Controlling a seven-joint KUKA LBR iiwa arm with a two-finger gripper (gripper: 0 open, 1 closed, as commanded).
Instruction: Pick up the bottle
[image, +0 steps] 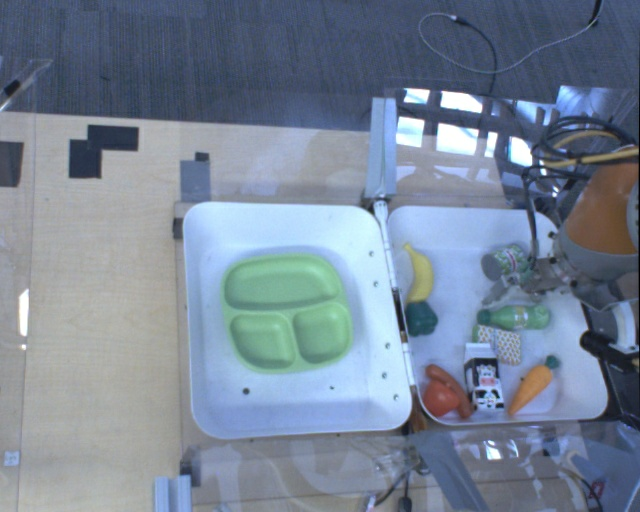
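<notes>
1. Here the gripper (500, 292) hangs low in the right bin (460, 225), near its far right part, under the grey arm (600, 225) with its orange band; whether it is wide or narrow cannot be told, since the dark metal parts blur together.
2. Just below it, on the near side, lies the bottle (513, 318), green with a white cap end, on its side and pointing left-right; nothing shows it gripped.
3. Just above and beside the gripper lies a small can (507, 262) with a green and grey label, tipped over.
4. Below the bottle sits a patterned packet (503, 345), then a small black-and-white carton (484, 378), standing.
5. To the carton's right lies a toy carrot (532, 388), slanted.
6. Left of the gripper, by the bin's left wall, are a banana (419, 272) and a dark green lump (421, 318).
7. Lower left is a red-orange toy (443, 392).
8. Farthest left, the left bin (215, 400) holds a green divided tray (288, 312).
</notes>
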